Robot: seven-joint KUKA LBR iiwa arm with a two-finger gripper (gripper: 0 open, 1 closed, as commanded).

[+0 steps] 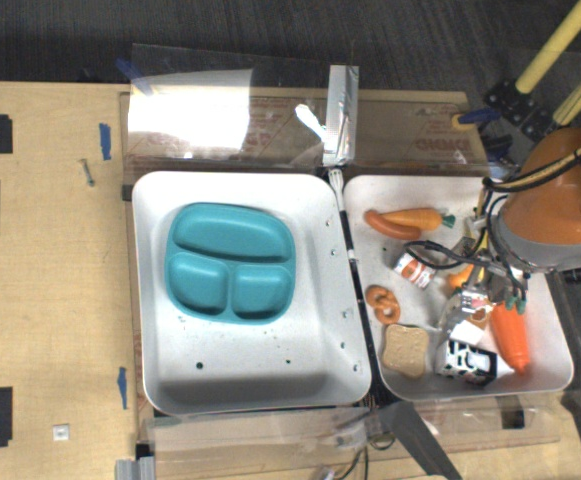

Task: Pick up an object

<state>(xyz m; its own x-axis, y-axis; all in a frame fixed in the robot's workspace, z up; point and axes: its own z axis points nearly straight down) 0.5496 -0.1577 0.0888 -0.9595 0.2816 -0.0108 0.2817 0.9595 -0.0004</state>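
The right bin (560,373) holds several toy foods. An orange carrot (403,221) lies at its far side and a small red-and-white can (411,269) sits below it. A brown pretzel (382,303) and a slice of bread (405,350) lie near the left wall. A black-and-white object (468,362) sits at the front, with a second carrot (511,335) beside it on the right. My gripper (467,308) hangs low in the bin, just above the black-and-white object and left of the second carrot. Cables and the wrist hide its tip.
The left bin (160,368) holds a teal divided plate (231,260). The grey arm with its orange band (558,203) covers the right bin's far right corner. A metal divider (341,118) and clear panels stand behind the bins.
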